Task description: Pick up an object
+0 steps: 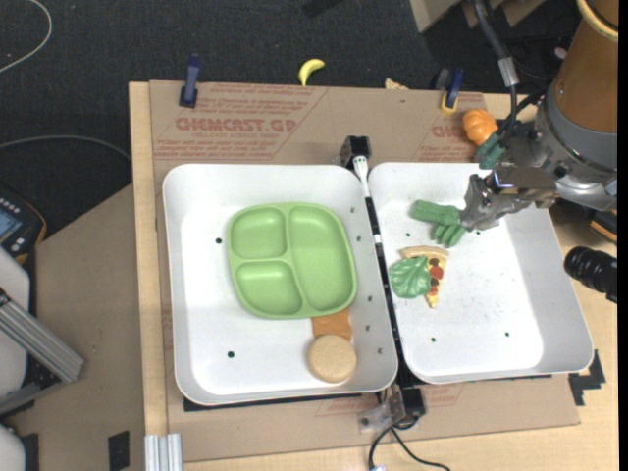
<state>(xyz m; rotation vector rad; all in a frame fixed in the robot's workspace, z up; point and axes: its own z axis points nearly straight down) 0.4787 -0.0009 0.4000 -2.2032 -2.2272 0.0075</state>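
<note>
In the right white bin point(549, 302), the hand point(478, 212) is hovering at the right end of the dark green elongated toy vegetable point(439, 220), lying at its nine o'clock, long axis roughly nine-to-three, though I cannot tell the hand's state.

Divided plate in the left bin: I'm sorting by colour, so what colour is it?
Light green all over. The divided plate shows plainly in the camera view.
</note>
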